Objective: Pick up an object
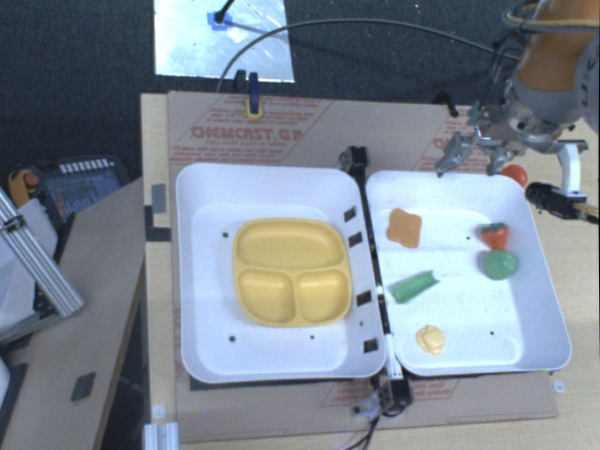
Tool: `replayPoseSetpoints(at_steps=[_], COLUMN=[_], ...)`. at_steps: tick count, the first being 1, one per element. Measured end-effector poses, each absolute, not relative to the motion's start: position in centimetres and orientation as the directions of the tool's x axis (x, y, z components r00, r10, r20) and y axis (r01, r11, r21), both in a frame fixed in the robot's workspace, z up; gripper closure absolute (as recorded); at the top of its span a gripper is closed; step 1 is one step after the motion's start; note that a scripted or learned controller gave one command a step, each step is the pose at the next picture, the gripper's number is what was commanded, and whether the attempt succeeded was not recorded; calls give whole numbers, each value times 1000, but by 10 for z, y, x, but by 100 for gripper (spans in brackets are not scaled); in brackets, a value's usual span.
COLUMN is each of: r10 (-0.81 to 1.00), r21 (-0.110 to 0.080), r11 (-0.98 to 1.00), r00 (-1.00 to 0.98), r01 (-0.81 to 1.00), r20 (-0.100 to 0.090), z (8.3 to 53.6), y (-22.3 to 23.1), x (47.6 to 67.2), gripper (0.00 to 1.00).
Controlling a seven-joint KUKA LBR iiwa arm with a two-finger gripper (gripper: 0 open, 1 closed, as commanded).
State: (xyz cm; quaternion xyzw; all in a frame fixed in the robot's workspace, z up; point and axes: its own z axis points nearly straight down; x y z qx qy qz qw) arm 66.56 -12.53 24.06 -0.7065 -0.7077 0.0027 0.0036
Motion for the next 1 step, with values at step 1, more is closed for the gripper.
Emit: replayPoseSetpoints(at_steps=[1], r10=[1000], r21=[2], r11=[3], r00=[-3], r01=[1000], r20=[0], z=[247], y=[-125], x=[668], gripper=[0])
